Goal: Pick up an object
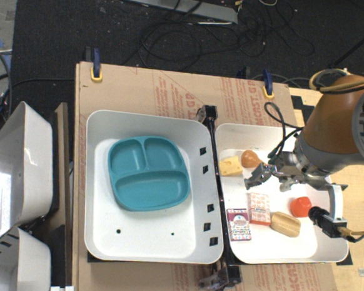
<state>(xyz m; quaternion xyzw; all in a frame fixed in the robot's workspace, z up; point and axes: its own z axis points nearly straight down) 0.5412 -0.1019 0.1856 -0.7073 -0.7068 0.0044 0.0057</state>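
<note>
The arm (pixel 344 120) enters from the right and positions the gripper (pixel 259 175) low over the right bin (pixel 324 252). Finger state cannot be determined: the tips appear as a dark cluster with no readable gap, and no object is visible between them.

Object positions relative to the gripper:
- Orange ball (pixel 250 158): just behind and slightly left, near the tips.
- Yellow wedge (pixel 231 166): left of the tips, beside the ball.
- Pink-and-white packet (pixel 258 208): directly in front, lying flat.
- Purple-and-white packet (pixel 238 224): in front and to the left, adjacent to the first packet.
- Tan loaf-shaped piece (pixel 285 224): in front and to the right.
- Red object (pixel 301 206): to the right, beneath the wrist.

The left bin (pixel 100 229), well to the left, contains a teal divided plate (pixel 148 172).
</note>
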